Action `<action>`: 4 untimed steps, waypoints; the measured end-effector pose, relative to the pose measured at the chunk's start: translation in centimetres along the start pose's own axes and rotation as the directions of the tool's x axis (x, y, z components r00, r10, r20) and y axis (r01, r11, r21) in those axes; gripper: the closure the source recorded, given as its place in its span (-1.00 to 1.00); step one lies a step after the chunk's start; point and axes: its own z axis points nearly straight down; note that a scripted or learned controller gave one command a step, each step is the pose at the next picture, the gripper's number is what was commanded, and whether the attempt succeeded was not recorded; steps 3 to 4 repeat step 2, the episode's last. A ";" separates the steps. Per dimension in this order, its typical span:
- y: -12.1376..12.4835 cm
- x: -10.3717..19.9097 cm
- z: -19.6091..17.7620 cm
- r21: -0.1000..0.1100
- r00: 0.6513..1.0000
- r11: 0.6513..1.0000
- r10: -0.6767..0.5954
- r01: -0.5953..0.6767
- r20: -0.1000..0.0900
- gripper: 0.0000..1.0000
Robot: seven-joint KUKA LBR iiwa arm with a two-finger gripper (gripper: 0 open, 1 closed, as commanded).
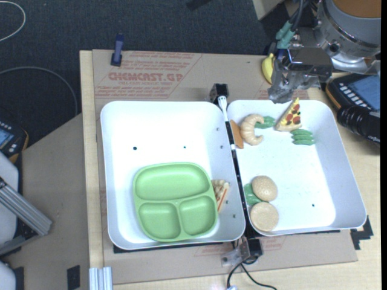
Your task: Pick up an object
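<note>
My gripper (283, 93) hangs over the far edge of the right bin (338, 180). Just below it and to its right lies a pizza slice (291, 115), close to the gripper's tip; whether they touch I cannot tell. A croissant (252, 129) lies left of the slice beside a small green leaf (266, 121). A green pea pod (303, 138) rests right of it. An orange stick (237, 135) lies by the bin's left wall. Two round buns (264, 188) (264, 216) sit near the front left corner with a green piece (249, 194) beside them.
The left bin (157, 125) holds a green divided plate (175, 199) and a small fries piece (220, 191) at its right wall. A yellow item (268, 69) lies on the bench behind the gripper. A black device (357, 101) sits at the far right.
</note>
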 end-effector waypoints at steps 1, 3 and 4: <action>-1.9 4.7 11.1 0.020 1.000 1.000 -0.004 0.004 0.002 1.00; -1.6 4.5 9.4 0.003 1.000 1.000 -0.001 0.001 -0.001 1.00; -1.6 4.5 9.4 0.003 1.000 1.000 -0.001 0.001 -0.001 1.00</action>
